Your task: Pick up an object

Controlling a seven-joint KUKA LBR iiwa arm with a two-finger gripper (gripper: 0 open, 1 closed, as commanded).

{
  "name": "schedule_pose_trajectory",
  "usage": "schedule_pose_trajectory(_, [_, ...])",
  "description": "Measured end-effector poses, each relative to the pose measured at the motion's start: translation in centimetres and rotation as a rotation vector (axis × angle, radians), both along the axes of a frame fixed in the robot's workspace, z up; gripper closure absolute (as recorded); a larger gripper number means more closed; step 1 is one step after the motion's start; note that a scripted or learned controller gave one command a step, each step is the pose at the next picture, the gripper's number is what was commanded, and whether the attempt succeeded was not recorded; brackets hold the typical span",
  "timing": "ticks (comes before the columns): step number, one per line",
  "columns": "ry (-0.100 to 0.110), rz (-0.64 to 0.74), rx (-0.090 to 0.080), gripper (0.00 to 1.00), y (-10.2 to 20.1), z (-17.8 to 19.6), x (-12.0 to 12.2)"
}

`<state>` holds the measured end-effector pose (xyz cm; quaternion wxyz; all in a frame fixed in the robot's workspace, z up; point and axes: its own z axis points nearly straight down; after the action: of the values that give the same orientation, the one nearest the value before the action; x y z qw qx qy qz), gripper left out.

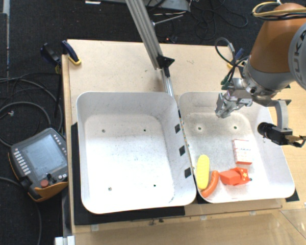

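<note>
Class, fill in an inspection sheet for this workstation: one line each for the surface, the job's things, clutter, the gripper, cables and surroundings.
Surface: wooden bench bearing a left bin and a right bin.
Job's things: in the right bin's near part, yellow banana, orange carrot, orange block, white-and-red box.
Clutter: nothing seen.
Gripper: gripper over the right bin's far part, apart from the things; finger state unclear.
Cables: black cables on the floor, left.
Surroundings: teach pendant on the floor; metal rail.
</note>
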<state>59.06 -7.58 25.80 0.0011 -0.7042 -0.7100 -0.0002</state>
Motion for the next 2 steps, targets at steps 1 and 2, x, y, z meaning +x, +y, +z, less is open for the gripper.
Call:
schedule_pose_trajectory(1, [-0.002,0.001,0.000,1.00,5.6,0.4,0.1])
schedule_pose_trajectory(2, [0.002,0.001,0.000,1.00,11.2,-1.0,-1.1])
